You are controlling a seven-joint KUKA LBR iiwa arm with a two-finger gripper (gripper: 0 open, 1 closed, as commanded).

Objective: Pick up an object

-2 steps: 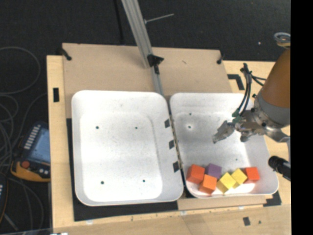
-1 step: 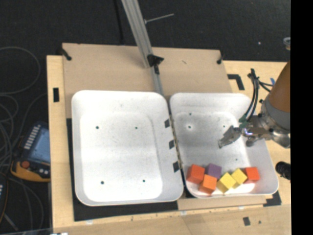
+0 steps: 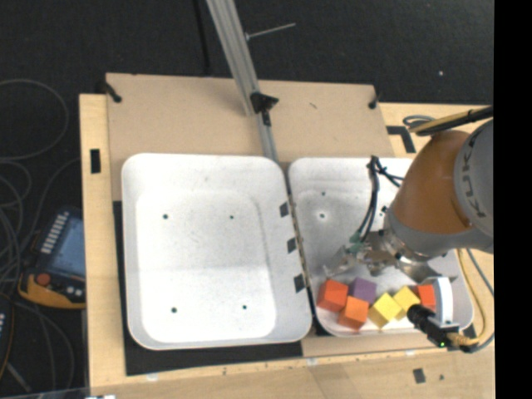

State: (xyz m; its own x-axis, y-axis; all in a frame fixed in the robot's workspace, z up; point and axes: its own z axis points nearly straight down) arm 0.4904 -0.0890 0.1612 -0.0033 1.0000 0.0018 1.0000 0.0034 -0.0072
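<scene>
Arm reaches in from right, wrist low over right bin (image 3: 332, 181). Gripper (image 3: 363, 258) just above block cluster at near edge: orange blocks (image 3: 335, 294), purple block (image 3: 364, 288), yellow blocks (image 3: 386, 308). Gripper state: cannot tell. Nothing visibly lifted. Left bin (image 3: 208, 173) beside it.

White bins (image 3: 208, 248), orange blocks (image 3: 334, 295), purple block (image 3: 364, 288), yellow blocks (image 3: 386, 308), grey arm (image 3: 440, 198) with orange band

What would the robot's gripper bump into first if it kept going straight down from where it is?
Probably the bare white floor of the right bin, just above the cluster of blocks. The purple block and orange block lie nearest the gripper, though depth is hard to judge.
</scene>
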